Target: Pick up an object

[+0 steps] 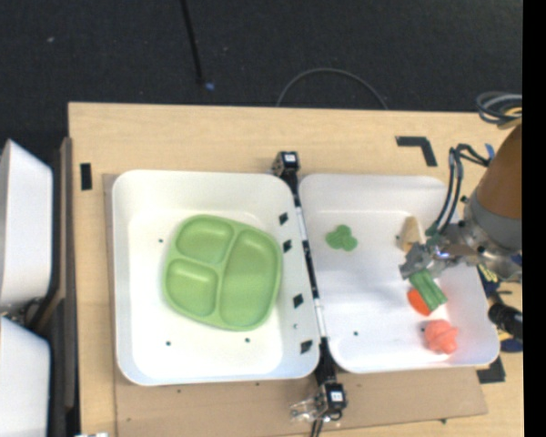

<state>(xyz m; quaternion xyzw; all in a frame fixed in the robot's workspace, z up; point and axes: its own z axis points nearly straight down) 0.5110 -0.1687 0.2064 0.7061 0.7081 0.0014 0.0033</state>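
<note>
Gripper (425, 264) hanging low over the right bin (373, 335), reaching in from the right; finger spread not being shown clearly enough to tell, nothing visibly held. Lying directly beneath and touching its tip, toy carrot (426, 294), green top toward the gripper, orange end pointing down-frame, long axis running slightly aslant. Sitting just beyond that orange end, red toy (440, 337) near the bin's front corner. Resting well to the left, small green piece (341, 238). Occupying the left bin (136, 335), green divided plate (223, 271)
</note>
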